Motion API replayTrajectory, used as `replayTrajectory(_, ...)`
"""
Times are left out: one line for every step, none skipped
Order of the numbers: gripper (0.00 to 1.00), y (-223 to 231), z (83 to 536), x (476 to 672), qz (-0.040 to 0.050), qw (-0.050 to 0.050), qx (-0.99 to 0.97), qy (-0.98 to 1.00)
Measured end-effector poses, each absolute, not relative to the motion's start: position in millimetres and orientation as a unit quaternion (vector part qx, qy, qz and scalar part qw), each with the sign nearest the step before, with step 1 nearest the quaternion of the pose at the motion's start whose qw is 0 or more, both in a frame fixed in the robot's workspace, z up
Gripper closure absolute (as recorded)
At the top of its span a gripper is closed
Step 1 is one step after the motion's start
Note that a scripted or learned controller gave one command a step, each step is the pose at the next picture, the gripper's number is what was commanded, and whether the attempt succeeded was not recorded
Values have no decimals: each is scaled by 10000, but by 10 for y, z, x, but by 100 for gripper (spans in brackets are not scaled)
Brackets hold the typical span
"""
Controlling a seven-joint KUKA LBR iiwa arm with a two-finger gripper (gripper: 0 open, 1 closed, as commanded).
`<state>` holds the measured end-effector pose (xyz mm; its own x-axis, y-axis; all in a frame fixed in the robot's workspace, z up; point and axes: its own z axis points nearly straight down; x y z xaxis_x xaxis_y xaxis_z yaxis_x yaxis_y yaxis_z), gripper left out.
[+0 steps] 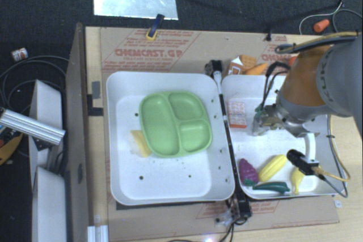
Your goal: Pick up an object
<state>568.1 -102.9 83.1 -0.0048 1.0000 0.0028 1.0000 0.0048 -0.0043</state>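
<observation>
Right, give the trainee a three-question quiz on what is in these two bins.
1. True or false: the green divided plate lies in the left bin.
2. Which item sits nearest the front edge of the right bin?
A. purple toy
B. teal tool
C. small white box
3. Fill in the blank: a pale yellow piece pokes out from under the plate's ____ edge.

Key
1. True.
2. B. The teal tool lies along the front wall, just ahead of the purple toy and the yellow corn-like toy.
3. Left.
</observation>
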Motion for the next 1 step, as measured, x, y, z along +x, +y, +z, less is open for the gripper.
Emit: replayTrajectory(100,-894,845,5004,3,13,-7073,-7069)
